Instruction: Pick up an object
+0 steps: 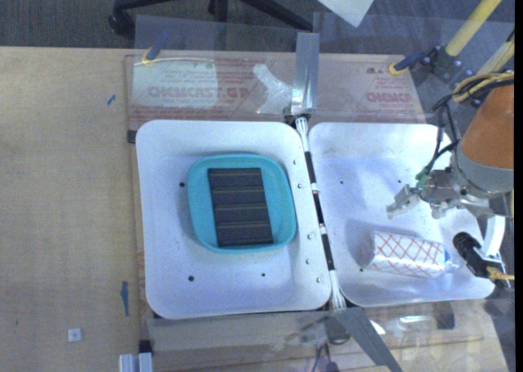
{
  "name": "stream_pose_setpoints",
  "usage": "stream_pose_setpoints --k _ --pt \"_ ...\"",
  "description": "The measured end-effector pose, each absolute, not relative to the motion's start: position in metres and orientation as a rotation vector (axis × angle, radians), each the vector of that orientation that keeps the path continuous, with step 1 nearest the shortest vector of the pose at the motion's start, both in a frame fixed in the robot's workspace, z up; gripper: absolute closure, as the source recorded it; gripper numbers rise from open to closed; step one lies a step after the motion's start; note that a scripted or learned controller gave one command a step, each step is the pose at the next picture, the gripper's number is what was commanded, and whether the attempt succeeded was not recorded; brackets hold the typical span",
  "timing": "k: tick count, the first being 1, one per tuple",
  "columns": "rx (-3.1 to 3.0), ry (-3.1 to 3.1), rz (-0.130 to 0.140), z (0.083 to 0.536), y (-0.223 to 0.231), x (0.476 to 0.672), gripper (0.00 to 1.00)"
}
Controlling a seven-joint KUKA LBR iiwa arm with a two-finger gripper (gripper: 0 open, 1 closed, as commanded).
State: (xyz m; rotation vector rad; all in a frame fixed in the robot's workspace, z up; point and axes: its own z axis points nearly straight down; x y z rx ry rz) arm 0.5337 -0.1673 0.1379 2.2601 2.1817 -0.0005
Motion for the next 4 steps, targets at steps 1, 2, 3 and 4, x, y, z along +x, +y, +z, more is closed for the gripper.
stream_pose_setpoints --k 1,2,3,4 --pt "2.351 2.077 0.007 0.088 -0.127 0.481 0.00" --pt "2.397 2.030 -0.001 0.156 -0.171 0.479 0.00" --pt "2.301 2.131 0.006 0.088 -0.113 0.481 0.00" --pt "2.411 2.014 -0.001 0.143 -0.143 0.490 0.00"
